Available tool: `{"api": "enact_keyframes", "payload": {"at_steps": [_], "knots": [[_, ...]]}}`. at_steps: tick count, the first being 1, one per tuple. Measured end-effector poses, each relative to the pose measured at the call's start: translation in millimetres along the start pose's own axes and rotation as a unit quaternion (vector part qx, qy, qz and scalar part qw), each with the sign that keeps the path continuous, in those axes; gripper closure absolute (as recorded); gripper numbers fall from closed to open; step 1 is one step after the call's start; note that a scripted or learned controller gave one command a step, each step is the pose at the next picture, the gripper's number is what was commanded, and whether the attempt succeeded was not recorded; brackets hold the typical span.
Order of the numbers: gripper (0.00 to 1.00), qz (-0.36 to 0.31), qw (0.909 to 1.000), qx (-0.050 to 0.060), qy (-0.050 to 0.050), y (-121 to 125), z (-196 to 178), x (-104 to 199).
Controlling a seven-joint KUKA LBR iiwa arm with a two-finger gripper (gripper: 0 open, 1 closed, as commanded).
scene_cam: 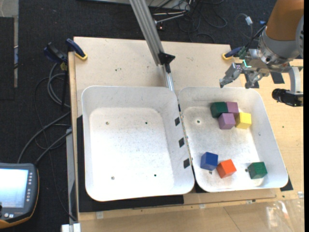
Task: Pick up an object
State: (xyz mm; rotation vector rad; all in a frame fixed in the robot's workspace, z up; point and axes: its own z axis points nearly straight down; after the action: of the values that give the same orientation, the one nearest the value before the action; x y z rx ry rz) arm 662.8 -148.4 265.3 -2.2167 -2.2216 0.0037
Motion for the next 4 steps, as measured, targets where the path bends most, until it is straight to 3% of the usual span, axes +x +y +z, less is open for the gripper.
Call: {"api": "enact_keyframes", "payload": {"at_steps": [1, 3, 4], "knots": [[0.00, -0.001, 1.0000, -0.001, -0.001, 0.2, -2.1, 0.1], [0.00, 0.002, 1.0000, 0.000, -0.001, -5.4, 107.5, -15.4], [0.00, 0.001, 1.0000, -0.005, -0.004, -3.9, 144.9, -15.2]]}}
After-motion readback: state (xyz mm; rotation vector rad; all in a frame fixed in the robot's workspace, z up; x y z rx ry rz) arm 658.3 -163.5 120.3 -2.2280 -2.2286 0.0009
